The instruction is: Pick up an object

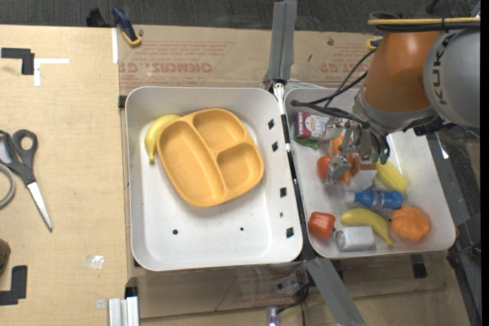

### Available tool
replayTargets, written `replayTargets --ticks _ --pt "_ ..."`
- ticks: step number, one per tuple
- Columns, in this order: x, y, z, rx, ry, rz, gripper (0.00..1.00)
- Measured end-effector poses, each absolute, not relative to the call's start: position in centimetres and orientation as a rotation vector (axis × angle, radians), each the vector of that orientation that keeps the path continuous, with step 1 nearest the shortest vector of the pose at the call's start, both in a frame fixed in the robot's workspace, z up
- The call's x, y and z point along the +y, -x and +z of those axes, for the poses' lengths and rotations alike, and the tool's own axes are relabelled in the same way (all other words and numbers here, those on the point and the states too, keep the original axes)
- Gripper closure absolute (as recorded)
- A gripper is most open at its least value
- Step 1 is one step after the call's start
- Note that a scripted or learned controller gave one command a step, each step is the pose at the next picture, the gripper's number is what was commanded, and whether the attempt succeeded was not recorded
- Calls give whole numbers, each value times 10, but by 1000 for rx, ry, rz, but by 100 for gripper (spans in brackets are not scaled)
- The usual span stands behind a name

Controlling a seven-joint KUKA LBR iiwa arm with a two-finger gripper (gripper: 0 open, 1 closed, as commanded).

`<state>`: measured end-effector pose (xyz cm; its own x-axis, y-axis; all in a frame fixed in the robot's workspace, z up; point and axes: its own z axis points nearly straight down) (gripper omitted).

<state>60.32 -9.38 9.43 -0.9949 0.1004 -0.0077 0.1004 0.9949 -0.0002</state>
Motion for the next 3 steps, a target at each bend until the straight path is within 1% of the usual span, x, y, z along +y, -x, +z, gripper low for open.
replayTargets --ticks 1,2,3 --pt "-94 -566 92 3108 -449 0 0" --pt "-95 -559 92 3107 -457 -1 0" --pt "-94 -643 91 3055 -756 -3 0"
